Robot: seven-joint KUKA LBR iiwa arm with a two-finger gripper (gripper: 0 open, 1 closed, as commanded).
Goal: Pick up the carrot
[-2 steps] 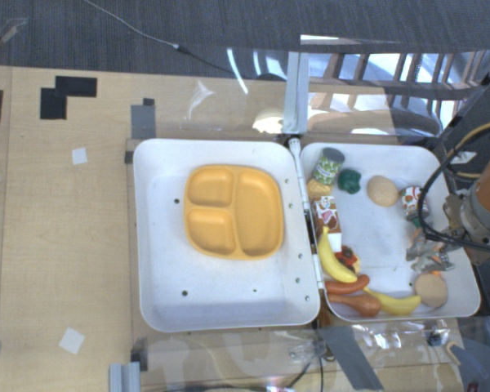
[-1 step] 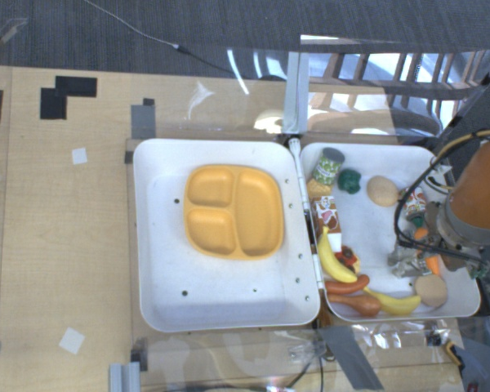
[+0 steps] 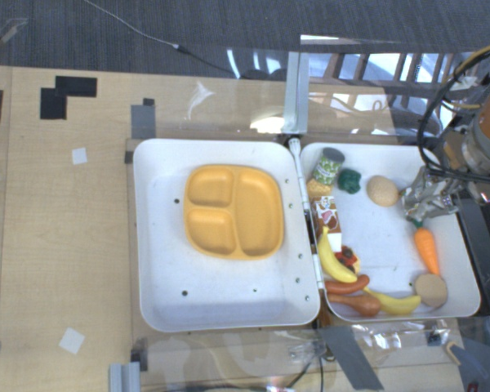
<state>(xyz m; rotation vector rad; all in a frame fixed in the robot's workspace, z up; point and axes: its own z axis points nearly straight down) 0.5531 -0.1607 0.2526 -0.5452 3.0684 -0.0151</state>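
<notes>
The carrot (image 3: 427, 251) is orange and lies lengthwise near the right wall of the right bin (image 3: 392, 247), its green-tipped top pointing away from me. My gripper (image 3: 425, 205) hangs just above that top end, at the bin's right side, with the arm coming in from the upper right. Its metal fingers point down toward the carrot's top, and nothing shows between them.
In the right bin lie a beige potato (image 3: 382, 190), a green item (image 3: 349, 181), a small bottle (image 3: 327, 168), bananas (image 3: 336, 261), sausages (image 3: 353, 294) and a tan round item (image 3: 430, 289). The left bin (image 3: 159, 243) holds a yellow divided plate (image 3: 232, 211).
</notes>
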